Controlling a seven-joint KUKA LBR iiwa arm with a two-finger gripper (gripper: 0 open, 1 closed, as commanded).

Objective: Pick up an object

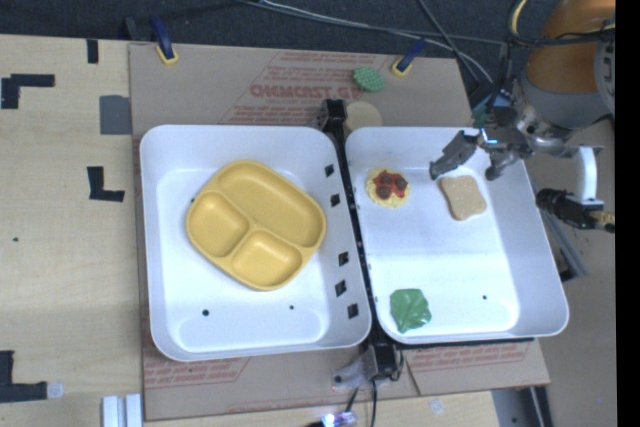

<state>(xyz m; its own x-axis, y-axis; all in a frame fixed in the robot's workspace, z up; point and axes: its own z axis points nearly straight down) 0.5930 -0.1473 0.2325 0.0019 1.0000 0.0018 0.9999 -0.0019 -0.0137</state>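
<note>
- The green leaf [410, 309] lies nearest, at the right bin's [520, 315] front; it looks soft and light, best pinched across its middle.
- The small pizza [387, 186] sits farther back, flat and probably slippery.
- The bread slice [463, 196] lies just below the gripper [471, 157], whose jaws are spread and hold nothing; it seems stiff and light, graspable across its narrow sides.

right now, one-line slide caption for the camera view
Open gripper above bread in right bin, near pizza and lettuce; yellow tray in left bin.
</note>
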